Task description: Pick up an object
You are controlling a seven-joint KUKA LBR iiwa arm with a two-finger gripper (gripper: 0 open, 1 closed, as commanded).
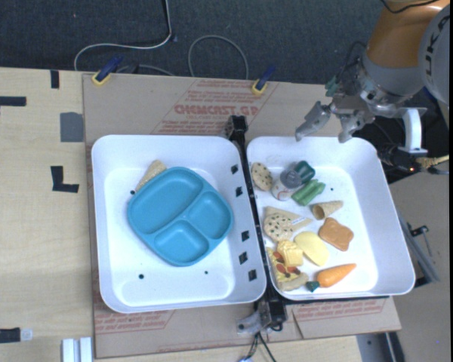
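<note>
1. The gripper (331,124) is seen at the far edge of the right bin (389,202), its two fingers (308,127) spread apart with nothing between them; it is judged to be held open and raised so that it can be brought down over an object.
2. The grey arm with its orange band (404,40) is reached in from the right, so the pile is left uncovered below.
3. The toy food is gathered in the right bin: a green piece (309,193) and a grey disc (292,177) lie nearest the gripper, a cheese wedge (281,223) and a bread slice (336,234) in the middle, a carrot (334,275) at the near edge.
4. The pieces are crowded and touching, so a clean grasp is judged harder there; the carrot is set more apart.
5. A blue divided plate (181,215) is laid in the left bin (109,225), partly over a tan piece (152,173).
</note>
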